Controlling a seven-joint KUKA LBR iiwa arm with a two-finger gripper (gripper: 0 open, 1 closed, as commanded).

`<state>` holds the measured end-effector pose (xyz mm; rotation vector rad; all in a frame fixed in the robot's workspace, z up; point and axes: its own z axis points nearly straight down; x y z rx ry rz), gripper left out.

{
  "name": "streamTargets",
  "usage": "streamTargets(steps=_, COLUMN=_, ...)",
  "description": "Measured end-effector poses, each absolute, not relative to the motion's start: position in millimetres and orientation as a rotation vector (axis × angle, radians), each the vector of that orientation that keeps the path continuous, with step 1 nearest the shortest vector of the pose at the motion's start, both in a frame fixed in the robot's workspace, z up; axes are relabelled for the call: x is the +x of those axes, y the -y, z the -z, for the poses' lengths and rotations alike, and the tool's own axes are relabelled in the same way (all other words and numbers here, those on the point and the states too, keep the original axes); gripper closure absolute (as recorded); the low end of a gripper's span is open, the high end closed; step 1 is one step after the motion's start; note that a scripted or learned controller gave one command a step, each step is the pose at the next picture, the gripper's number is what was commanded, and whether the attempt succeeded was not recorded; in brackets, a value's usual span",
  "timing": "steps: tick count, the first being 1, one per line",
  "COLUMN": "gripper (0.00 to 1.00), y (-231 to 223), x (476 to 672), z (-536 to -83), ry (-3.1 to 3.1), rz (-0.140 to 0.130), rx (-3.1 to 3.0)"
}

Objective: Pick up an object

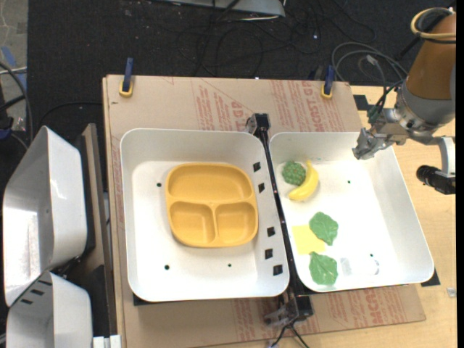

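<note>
Nearest you in the right bin (406, 216), a green leafy piece (323, 269) lies at the front edge, with a small pale, clear-looking item (360, 267) just to its right that is too faint to identify. Just behind them you see a flat yellow square (304, 239), and a second green leafy piece (324, 228) overlaps its far right corner. Further back, a yellow banana (306, 183) curves beside a dark green broccoli-like clump (293, 172), the two touching, close to the divider between the bins.

In the left bin (141, 216), a yellow three-compartment plate (212, 204) sits near the middle.

At the far right corner of the right bin you find the gripper (365, 148), hanging over the bin's back rim, well apart from every object inside. You cannot tell from this angle how the tool is set, and nothing is visible in it. Behind it the orange band (433, 64) tops the grey arm.
</note>
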<state>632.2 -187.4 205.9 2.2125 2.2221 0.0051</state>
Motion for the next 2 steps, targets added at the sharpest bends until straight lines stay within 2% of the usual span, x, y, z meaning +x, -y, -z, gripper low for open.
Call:
streamTargets(steps=1, gripper=1.0, y=187, x=633.2, z=-221, ry=-2.223, rz=-0.003, rx=2.215)
streamTargets(steps=2, gripper=1.0, y=141, x=612.4, z=-214, ry=-2.23, rz=0.001, rx=2.216)
